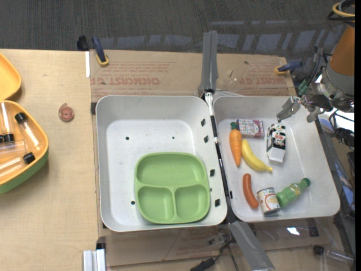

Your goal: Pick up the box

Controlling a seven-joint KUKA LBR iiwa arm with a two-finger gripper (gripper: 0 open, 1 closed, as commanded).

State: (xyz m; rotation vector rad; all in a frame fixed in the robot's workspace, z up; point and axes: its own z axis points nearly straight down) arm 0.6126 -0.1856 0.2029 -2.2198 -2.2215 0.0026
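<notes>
**Overhead, the gripper hangs open above the right bin's far corner**

Overhead, the gripper (299, 109) sits near the far right corner of the right bin (327, 208), its two fingers spread apart with nothing between them. One finger (285, 109) points toward the bin's middle, just above the small milk carton (276, 142).

The box (250, 128), a small pink and white pack, lies flat near the bin's far wall, just left of the carton and well apart from the gripper. A carrot (235, 145) lies beside the box on its left, with a banana (254, 156) next to it. Nearer the front rim lie a sausage (250, 191), a can (268, 200) and a green bottle (293, 192) on its side.

In the left bin (113, 151) rests a green divided plate (172, 187).
</notes>
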